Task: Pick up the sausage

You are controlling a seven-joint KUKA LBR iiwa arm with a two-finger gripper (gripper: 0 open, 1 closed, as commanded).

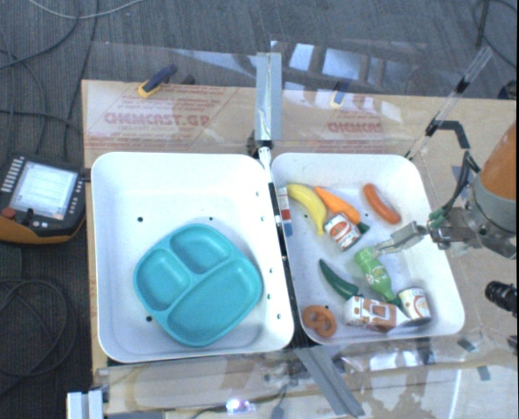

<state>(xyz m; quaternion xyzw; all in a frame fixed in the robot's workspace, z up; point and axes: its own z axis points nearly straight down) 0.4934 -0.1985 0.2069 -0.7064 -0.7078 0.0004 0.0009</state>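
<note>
The sausage (381,203), a short orange-red link, lies in the right bin (433,190) near its far right corner. It rests loose on the bin floor with nothing touching it. My gripper (406,236) reaches in over the bin's right wall, a little nearer the camera than the sausage and to its right. Its tip points left toward a green bottle (374,273). The gripper is apart from the sausage.
In the right bin lie a banana (304,206), a carrot (338,203), a small can (339,230), a dark green vegetable (338,279), a brown ring (318,320), a toy box (370,312) and another can (414,305). A blue divided plate (198,282) sits in the left bin (119,199).
</note>
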